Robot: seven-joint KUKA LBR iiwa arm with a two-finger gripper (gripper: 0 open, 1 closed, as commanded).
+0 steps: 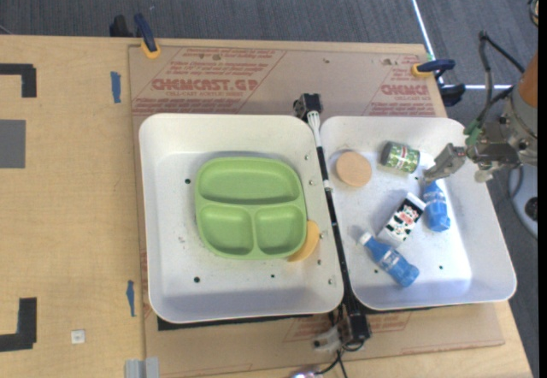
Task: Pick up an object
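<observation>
Your tool [450, 161] sits over the far right part of the right bin [487, 278]. Its grey fingers slant down toward that bin's floor, and you cannot tell how far apart they stand. Nothing is visible between them.

Taking the right bin as your landmark, its contents run as follows:
- Blue object [435, 207], just below the tool's tip, toward the bin's right side; whether the tool touches it cannot be told.
- Green can [399, 156], lying on its side near the far wall, just left of the tool.
- Black-and-white carton [403, 221], near the bin's middle, touching or just beside the blue object.
- Blue bottle [390, 259], lying at a slant toward the near side, just below the carton.
- Tan disc [353, 168], flat on the floor in the far left corner, near the dividing wall.

Beside the right bin, touching along its left wall, you have the left bin [162, 222]. In it lies a green divided tray [250, 207], with one long compartment on its far side and two smaller ones on its near side. A yellow piece [305, 244] rests against the tray's near right corner, close to the wall shared with the right bin.

Both bins stand on a cardboard sheet [214, 77] printed with red lettering, laid on the desk [60, 197]. Clamps [147, 36] hold the sheet's far edge.
</observation>
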